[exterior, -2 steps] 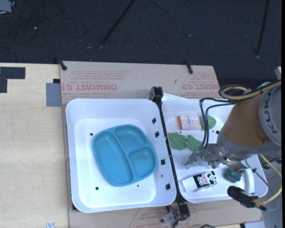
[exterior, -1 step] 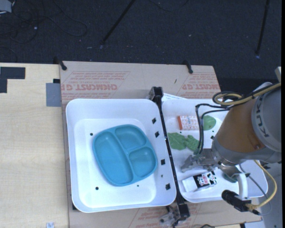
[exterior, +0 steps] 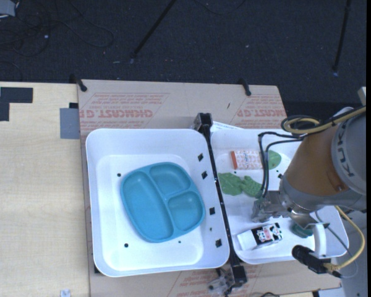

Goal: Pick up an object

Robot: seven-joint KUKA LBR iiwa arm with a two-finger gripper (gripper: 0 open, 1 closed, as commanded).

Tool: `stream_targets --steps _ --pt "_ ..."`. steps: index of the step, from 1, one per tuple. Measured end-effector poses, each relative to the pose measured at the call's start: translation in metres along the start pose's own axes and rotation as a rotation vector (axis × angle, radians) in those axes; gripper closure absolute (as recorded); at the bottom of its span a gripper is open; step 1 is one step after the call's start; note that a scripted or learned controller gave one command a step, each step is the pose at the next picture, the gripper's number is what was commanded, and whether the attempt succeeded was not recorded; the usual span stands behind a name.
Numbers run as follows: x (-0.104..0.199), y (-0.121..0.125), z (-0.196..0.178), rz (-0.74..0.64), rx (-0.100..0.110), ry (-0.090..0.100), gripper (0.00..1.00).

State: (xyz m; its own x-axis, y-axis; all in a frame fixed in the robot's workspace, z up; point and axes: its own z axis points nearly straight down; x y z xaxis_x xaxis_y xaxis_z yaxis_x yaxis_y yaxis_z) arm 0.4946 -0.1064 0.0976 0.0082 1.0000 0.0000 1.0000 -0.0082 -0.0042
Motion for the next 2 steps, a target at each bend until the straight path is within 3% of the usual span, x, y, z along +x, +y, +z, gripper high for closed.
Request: stream_targets --steps 2 --pt "0.013 0.009 -0.115 -0.009 -0.008 0.0 1.0"
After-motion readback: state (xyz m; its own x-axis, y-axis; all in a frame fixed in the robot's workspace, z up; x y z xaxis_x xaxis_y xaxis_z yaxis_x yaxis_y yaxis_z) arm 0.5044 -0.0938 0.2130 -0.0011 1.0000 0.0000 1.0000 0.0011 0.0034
